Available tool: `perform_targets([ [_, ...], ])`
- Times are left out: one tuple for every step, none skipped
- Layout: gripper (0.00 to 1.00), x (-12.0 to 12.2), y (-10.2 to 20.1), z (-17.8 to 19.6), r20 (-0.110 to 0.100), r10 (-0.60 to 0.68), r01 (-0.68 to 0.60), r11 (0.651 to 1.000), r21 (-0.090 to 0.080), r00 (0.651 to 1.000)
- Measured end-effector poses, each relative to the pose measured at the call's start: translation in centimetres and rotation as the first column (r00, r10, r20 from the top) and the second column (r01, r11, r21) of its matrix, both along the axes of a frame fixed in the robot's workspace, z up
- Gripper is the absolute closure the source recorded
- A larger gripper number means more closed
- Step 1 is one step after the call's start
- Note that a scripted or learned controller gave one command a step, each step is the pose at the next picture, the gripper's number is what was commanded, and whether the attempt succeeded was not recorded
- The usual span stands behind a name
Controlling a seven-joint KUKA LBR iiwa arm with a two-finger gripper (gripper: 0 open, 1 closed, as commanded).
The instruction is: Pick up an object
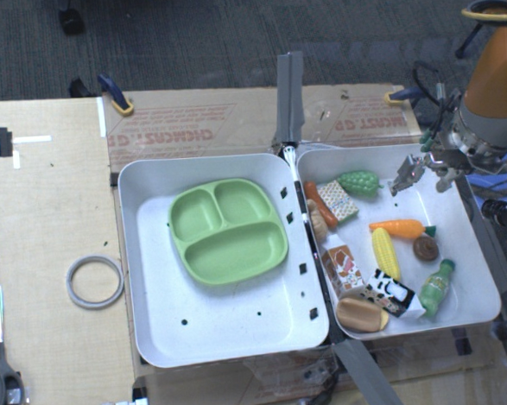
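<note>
My gripper [425, 177] hangs over the back right part of the right bin [482, 311], its fingers spread open with nothing between them. The bin holds several toy foods. A green bumpy vegetable [359, 182] lies just left of the gripper. An orange carrot [398, 228], a yellow corn cob [384, 251] and a brown round piece [425, 248] lie below it. A green bottle [435, 287], a black-and-white packet [390, 292] and a bun [361, 313] sit near the front. A small carton [345, 267], a tan box [336, 202] and a hot dog [317, 210] lie along the left wall.
The left bin [159, 334] holds a green divided plate [228, 231]. A ring of tape [94, 280] and scissors [2, 384] lie on the bench at the left. A metal divider post [290, 99] stands between the bins at the back.
</note>
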State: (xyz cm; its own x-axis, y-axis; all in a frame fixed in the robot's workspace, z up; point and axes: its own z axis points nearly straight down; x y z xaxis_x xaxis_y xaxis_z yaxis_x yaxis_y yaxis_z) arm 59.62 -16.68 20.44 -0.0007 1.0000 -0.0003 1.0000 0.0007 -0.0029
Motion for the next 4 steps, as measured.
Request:
perform_targets([
  [0.0, -2.6, -1.1, -11.3, 0.002, 0.108, -0.108, 0.994, 0.0, 0.994],
  [0.0, -5.4, -1.0, -5.5, 0.003, 0.286, -0.286, 0.958, 0.0, 0.958],
  [0.0, -6.7, 2.8, -11.3, 0.003, 0.398, -0.398, 0.917, 0.0, 0.917],
  [1.0, -6.7, 2.8, -10.4, 0.003, 0.394, -0.394, 0.919, 0.0, 0.919],
])
